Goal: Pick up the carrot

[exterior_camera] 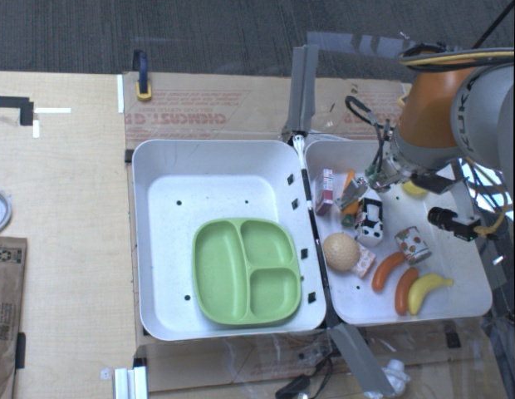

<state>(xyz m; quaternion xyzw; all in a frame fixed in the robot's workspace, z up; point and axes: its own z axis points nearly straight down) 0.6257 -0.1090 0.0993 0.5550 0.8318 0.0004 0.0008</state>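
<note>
Slim orange carrot (350, 191) in right white plastic bin (465, 306), near its far-left corner, just beside grey two-finger tool (375, 175); tool state: cannot tell; green divided plate (245, 270) in left bin (158, 248)

The carrot (350, 191) is a small orange piece in the right bin (465, 302), near that bin's upper left corner. It lies tilted among packed items, partly covered, so its full shape and length cannot be told.
</note>
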